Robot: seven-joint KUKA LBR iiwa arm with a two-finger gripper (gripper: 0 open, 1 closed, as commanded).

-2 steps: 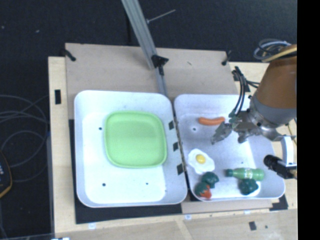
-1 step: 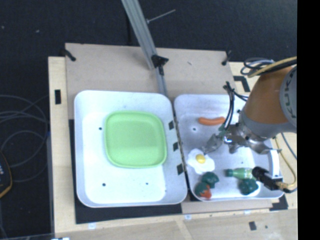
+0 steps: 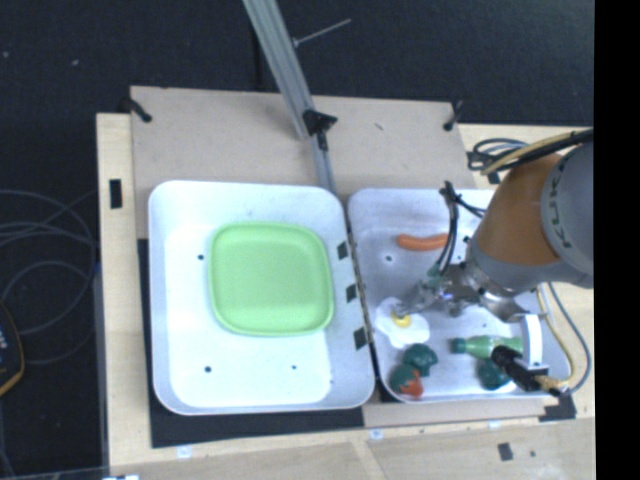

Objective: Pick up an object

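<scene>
No readable text or brand marks anywhere. 2 white bins on the surface (image 3: 120,288): left bin (image 3: 180,218) holds 1 light-green square plate (image 3: 270,278), lying flat, approx centred. Right bin (image 3: 385,213) holds the small stuff: 1 orange carrot-like piece (image 3: 423,240) near the far wall, 1 white item w/ yellow spot (image 3: 405,323), 1 dark green lump (image 3: 419,356) touching 1 red piece (image 3: 410,383), 1 green bottle shape (image 3: 487,345), 1 teal lump (image 3: 491,373) near the front-right corner. Arm (image 3: 530,218) w/ orange band over the right bin; jaws (image 3: 430,296) low in the bin, just beside the white/yellow item. Jaw opening: can't tell, too blurred; nothing seen gripped.
</scene>
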